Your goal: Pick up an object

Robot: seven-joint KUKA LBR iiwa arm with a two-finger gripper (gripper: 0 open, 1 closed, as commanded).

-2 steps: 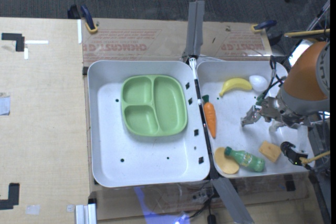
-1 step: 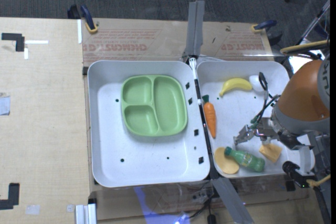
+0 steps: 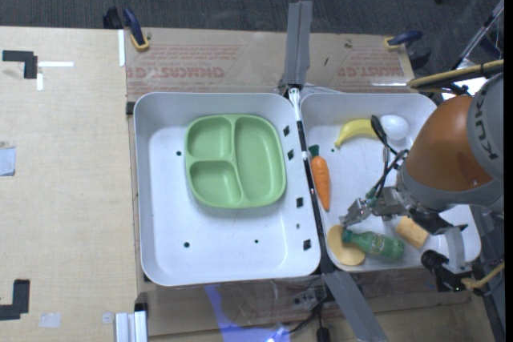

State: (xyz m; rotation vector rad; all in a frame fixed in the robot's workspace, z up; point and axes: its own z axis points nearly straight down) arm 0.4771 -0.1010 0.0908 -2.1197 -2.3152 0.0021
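My gripper [image 3: 362,213] hangs low in the right bin [image 3: 417,104], near its front, with its fingers open and nothing between them. Just below it a green bottle [image 3: 375,244] lies on its side. A flat yellow round piece [image 3: 345,249] rests at the bottle's left end and a tan block [image 3: 412,232] at its right. An orange carrot [image 3: 321,180] lies along the bin's left wall. At the back of the bin are a yellow banana [image 3: 353,130] and a white spoon [image 3: 391,126].
The left bin [image 3: 156,196] holds a green divided plate [image 3: 236,161]. The arm's orange band [image 3: 449,144] covers the right side of the right bin. A grey divider bar [image 3: 298,44] runs between the bins at the back.
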